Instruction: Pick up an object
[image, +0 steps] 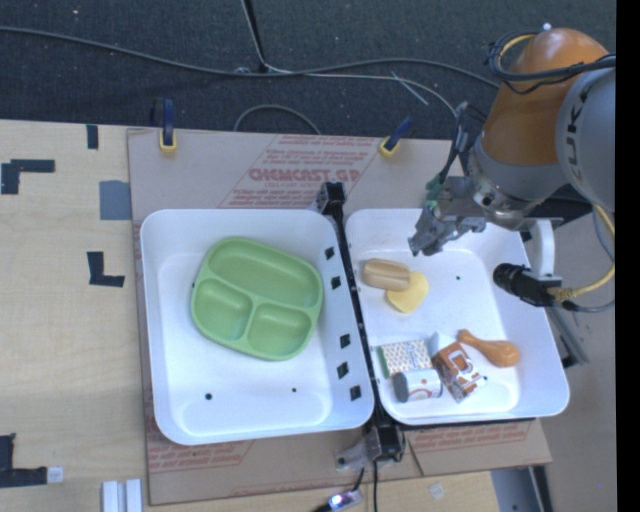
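Grey arm (560, 110) reaches in from the right, hand (428, 238) angled downward.

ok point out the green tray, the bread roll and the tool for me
green tray (258, 298), camera view, on the ridge where its compartments meet
bread roll (385, 273), camera view, on the middle of its tan top
tool (424, 243), camera view, at the dark tips above the right bin

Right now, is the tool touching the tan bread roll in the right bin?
Apart. The camera view shows the tool hanging above and right of the bread roll, with bare white bin floor between them.
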